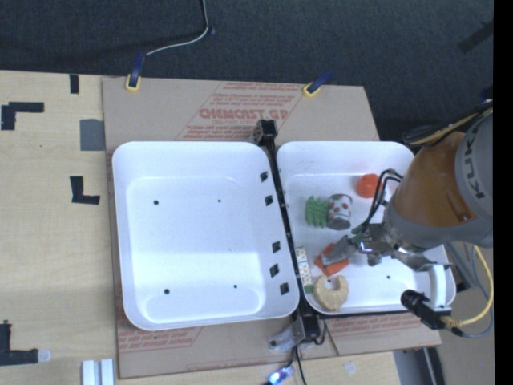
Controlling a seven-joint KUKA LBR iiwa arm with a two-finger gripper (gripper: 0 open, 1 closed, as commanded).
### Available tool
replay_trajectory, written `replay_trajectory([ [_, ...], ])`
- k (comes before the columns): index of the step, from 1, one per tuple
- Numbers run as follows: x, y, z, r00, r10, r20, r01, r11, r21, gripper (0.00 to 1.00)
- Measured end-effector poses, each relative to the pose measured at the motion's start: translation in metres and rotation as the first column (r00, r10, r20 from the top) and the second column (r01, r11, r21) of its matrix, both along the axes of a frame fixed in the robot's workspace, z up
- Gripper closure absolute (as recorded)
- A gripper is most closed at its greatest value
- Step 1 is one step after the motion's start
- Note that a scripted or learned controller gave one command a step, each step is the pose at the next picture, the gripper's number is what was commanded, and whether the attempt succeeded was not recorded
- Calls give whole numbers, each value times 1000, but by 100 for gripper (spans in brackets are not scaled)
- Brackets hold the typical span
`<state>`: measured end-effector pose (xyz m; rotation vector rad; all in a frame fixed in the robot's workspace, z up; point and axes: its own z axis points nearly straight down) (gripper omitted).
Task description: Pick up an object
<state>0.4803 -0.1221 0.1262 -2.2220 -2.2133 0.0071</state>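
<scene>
The right bin (pixel 321 157) holds a green ridged toy (pixel 317 211), a small grey-and-red can (pixel 341 209), an orange ball (pixel 367 185), an orange-red piece (pixel 329 258) and a tan bagel-like ring (pixel 331 292). My gripper (pixel 346 251) reaches in from the right and is low over the orange-red piece, with its tip right at that piece. The arm's grey and orange wrist (pixel 437 195) covers the right side of the bin.
The left bin (pixel 132 215) lies beside the right one, separated by a black hinge strip (pixel 276 215). Both rest on a cardboard sheet (pixel 240 107) clipped at the back. A small patterned strip (pixel 302 263) lies by the right bin's left wall.
</scene>
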Motion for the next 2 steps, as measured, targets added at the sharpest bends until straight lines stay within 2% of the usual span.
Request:
replay_trajectory([
  [1,4,19,-40,1000,-5,16,5,1000,-15,0],
  [2,3,23,-31,1000,-1,9,1,1000,-7,100],
])
